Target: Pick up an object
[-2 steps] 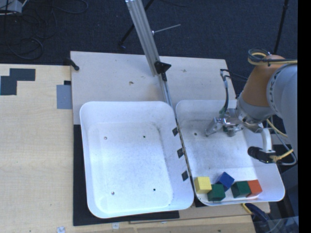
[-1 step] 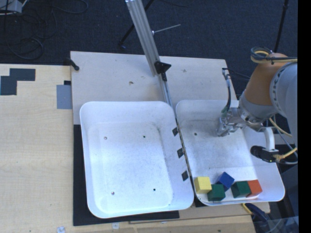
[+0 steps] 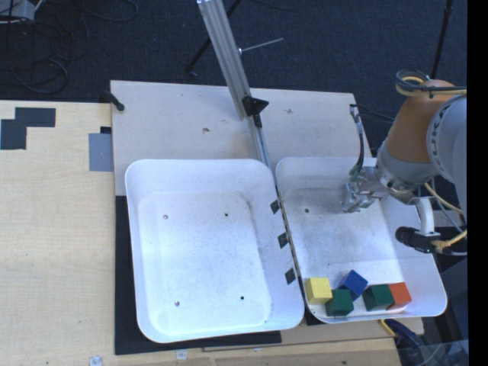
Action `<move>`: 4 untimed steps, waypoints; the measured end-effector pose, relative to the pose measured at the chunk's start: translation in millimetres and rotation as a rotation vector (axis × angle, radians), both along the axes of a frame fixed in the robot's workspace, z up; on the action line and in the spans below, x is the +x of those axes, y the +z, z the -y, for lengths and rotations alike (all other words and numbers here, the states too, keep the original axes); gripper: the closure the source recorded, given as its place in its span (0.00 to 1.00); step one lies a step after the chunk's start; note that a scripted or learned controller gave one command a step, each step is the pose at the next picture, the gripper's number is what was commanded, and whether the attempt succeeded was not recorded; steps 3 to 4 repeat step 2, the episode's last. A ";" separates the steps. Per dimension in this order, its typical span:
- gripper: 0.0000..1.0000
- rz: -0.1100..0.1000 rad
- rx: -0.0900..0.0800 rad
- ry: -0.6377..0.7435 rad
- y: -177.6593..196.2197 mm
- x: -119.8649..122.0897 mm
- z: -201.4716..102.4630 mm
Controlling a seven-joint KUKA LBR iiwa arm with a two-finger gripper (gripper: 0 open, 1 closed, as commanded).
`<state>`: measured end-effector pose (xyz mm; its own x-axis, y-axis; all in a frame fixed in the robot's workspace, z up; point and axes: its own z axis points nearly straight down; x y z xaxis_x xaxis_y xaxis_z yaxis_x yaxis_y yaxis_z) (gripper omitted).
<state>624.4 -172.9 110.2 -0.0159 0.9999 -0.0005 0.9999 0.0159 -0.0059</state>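
Camera view looks down at a slant on a pale wooden surface with a lighter board lying on it, and on that board sit two shallow white bins side by side. Largest of them is the left bin, its speckled floor bare. Touching it along one rim is the right bin, a little narrower, with small black clips along the shared edge. From the right edge reaches the arm, grey with an orange band above the wrist, bent down over the far part of the right bin. A ribbed metal rail slants up from the gap between the bins toward the top of the view. At the arm's end the gripper hangs low over the right bin's floor, near its far middle; whether its fingers are open or closed cannot be told, and nothing shows between them. Well apart from it, at the near rim of the right bin, five small blocks lie in a tight row: a yellow block, a blue block, a dark green block just in front of the blue one, a second green block, and an orange block at the right end.
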 end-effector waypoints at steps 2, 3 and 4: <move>0.00 -0.003 0.000 0.008 9.0 -0.2 -0.8; 0.00 -0.003 0.000 0.008 9.0 -0.2 -0.8; 0.00 -0.003 0.000 0.008 9.0 -0.2 -0.8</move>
